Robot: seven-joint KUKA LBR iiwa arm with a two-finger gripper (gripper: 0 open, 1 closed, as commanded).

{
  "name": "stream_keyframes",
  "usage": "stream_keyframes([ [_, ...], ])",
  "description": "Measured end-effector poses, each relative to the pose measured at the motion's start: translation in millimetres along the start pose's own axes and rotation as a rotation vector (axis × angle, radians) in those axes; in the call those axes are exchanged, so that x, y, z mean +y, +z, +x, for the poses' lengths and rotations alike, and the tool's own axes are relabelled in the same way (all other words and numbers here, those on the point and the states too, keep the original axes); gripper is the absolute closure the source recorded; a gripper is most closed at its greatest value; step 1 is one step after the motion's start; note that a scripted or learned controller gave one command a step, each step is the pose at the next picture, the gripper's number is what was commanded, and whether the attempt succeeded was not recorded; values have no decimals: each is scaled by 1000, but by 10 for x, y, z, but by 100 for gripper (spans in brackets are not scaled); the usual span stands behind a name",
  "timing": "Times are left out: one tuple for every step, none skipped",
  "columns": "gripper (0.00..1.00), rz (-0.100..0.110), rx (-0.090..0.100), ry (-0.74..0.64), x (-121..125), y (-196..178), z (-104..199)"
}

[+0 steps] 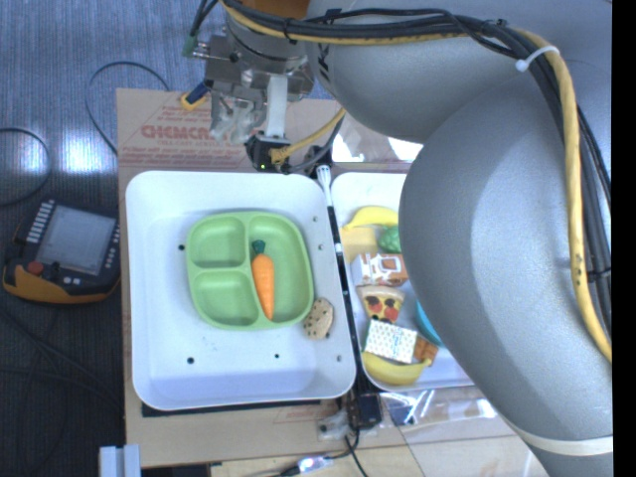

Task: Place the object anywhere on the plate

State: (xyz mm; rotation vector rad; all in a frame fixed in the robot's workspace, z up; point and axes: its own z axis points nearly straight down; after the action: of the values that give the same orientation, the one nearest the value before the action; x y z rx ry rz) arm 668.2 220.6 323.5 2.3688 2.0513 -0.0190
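On the bench, two white bins side by side, viewed from above at a slant.

Left bin [164, 361]: holds a green plate [248, 269] with three compartments, two small ones on its left side and one long one on its right. A carrot [263, 278] (orange, green top pointing toward the far edge) lies lengthwise in the long right compartment, fully on the plate. A cookie [319, 318], pale with dark specks, lies on the bin floor just beside the plate's near right corner, off the plate.

Right bin [343, 189]: partly covered by the arm [497, 266]. Visible contents, far to near: a banana [366, 219], a green item [390, 238] against it, a small carton [381, 266], a red and white item [383, 304] too cluttered to identify, a patterned box [392, 341], and a second banana [393, 371] at the near end.

Gripper [248, 117]: sits above the far edge of the left bin, over brown cardboard [149, 132] with red lettering, well apart from plate and carrot. Whether its fingers are apart or together cannot be told from this angle; nothing is seen between them.

Beyond the bench, left: a teach pendant [65, 251] with a dark screen on the floor, cable attached.
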Motion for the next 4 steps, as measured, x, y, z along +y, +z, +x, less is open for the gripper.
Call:
stream_keyframes([
  [100, 1, -5, -1, -2, -86, 2],
  [100, 3, -10, -1, -3, -173, 3],
  [100, 4, -15, -2, -4, -259, 5],
  [100, -6, 15, 128, -21, -1320, 107],
])
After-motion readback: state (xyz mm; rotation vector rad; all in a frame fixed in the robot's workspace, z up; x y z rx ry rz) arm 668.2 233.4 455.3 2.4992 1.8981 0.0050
